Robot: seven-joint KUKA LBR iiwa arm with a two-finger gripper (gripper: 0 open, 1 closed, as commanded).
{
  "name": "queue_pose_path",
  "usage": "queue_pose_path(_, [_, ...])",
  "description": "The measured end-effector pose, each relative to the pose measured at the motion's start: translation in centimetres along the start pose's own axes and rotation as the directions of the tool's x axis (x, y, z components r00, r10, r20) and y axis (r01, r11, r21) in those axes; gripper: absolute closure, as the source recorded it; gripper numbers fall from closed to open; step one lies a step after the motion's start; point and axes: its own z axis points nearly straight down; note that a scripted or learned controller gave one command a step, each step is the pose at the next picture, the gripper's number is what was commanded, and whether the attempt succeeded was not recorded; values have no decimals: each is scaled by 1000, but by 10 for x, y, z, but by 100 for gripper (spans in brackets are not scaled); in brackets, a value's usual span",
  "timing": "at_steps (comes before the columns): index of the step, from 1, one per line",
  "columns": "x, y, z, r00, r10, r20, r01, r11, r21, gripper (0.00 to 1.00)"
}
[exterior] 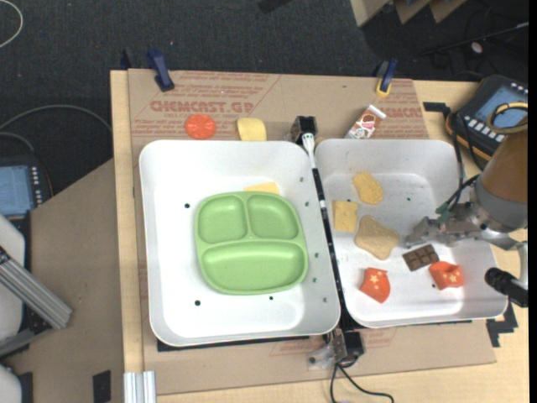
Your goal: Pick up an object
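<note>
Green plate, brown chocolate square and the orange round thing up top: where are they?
Green plate (250, 243): camera view, on the wide lower compartment.
Brown chocolate square (419, 258): camera view, middle of its top face.
Orange round thing (200, 127): camera view, middle of it, on the cardboard above the left bin.

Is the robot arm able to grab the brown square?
Probably yes. The end effector hovers just above the brown square in the right bin, and nothing lies between them; the red piece sits close beside it.
</note>
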Motion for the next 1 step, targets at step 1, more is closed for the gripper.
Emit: queue_pose_path(1, [14,-48,-2,1000,-3,0,3,1000,-2,0])
